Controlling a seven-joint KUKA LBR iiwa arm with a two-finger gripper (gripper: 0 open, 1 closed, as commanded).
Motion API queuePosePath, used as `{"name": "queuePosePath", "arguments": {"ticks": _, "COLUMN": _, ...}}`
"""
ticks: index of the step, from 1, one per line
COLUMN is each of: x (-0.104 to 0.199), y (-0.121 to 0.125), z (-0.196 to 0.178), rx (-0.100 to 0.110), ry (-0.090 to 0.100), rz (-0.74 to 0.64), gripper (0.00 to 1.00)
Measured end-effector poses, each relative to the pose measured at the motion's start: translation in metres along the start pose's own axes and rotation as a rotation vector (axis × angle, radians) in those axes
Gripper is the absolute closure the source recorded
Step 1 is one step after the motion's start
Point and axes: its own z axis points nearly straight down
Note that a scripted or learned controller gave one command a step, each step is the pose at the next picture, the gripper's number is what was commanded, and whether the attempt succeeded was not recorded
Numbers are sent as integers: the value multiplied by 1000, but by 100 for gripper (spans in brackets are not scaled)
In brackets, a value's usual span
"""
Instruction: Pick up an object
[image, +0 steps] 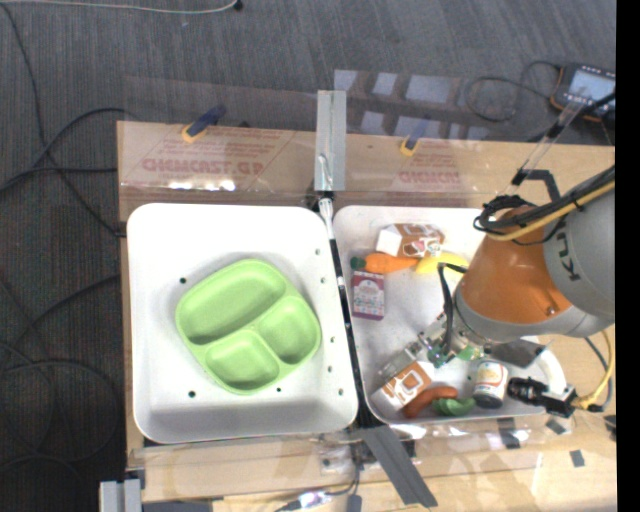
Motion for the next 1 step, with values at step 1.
{"name": "queuePosePath", "arguments": {"ticks": 1, "x": 16, "y": 5, "z": -91, "rx": 17, "ry": 25, "rz": -313, "gripper": 0}}
